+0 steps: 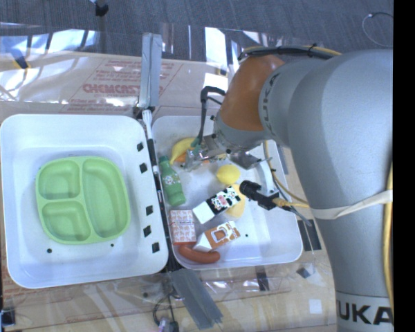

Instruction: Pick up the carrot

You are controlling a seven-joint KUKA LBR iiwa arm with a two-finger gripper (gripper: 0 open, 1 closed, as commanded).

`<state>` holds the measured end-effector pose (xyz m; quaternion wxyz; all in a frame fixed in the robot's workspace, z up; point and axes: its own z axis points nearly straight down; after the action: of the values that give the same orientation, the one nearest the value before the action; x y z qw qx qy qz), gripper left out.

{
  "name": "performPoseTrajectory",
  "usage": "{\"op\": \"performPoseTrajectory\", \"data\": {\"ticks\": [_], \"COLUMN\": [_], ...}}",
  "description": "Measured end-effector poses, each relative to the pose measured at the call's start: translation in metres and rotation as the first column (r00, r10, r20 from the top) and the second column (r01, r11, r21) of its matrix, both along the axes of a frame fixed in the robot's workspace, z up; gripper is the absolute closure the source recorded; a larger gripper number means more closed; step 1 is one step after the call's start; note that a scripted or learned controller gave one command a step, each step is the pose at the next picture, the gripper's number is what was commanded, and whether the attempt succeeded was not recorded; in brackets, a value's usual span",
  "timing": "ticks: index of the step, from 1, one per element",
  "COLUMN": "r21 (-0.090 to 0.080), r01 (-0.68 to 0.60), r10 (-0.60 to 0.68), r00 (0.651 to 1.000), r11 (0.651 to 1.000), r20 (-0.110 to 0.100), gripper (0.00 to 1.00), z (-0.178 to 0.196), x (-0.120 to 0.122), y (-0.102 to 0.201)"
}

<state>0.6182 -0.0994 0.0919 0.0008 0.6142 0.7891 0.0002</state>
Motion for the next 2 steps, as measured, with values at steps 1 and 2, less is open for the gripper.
{"op": "performPoseTrajectory", "data": {"ticks": [1,2], "r21": [0.001,0.001], "r01": [-0.026,-0.031], "r10": [0.026,0.031], "r00": [1.000,1.000], "r11": [1.000,1.000], "r20": [-0.001,0.000], "gripper": [0.00,1.00], "z": [0.0001,0.0094], "x": [0.0318,0.0329], "y": [0.0028,0.0039]}}
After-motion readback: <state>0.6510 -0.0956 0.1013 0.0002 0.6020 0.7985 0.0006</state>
